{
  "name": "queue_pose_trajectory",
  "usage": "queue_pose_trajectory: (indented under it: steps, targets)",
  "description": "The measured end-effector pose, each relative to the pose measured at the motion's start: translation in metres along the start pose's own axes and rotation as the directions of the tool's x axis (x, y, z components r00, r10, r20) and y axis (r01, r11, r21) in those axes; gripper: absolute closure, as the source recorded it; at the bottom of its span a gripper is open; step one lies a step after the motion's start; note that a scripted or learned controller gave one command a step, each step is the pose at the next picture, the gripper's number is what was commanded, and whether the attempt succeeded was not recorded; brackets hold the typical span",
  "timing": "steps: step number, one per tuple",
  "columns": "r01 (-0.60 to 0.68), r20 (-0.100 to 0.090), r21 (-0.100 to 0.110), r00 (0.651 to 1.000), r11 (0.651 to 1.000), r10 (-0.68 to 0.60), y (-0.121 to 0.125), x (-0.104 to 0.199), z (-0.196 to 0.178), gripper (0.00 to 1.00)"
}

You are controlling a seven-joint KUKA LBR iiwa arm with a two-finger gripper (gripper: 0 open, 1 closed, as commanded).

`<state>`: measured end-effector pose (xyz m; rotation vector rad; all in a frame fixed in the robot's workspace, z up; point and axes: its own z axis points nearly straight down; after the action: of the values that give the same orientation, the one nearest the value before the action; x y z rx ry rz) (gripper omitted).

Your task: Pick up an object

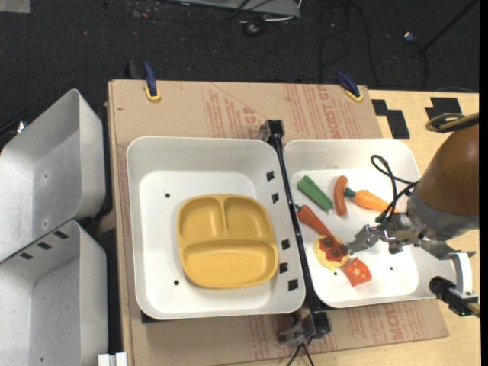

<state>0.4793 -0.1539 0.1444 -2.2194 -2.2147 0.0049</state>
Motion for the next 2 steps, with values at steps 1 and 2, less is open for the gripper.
queue_pose_trajectory:
  steps: [1, 2]
  targets:
    - [-0.002, 0.001, -0.005, 1.0, 1.0, 0.002, 0.001, -0.001, 0.05, 0.0]
    - [-0.001, 0.001, -0.01, 1.0, 1.0, 0.001, 0.002, 0.0, 0.038, 1.0]
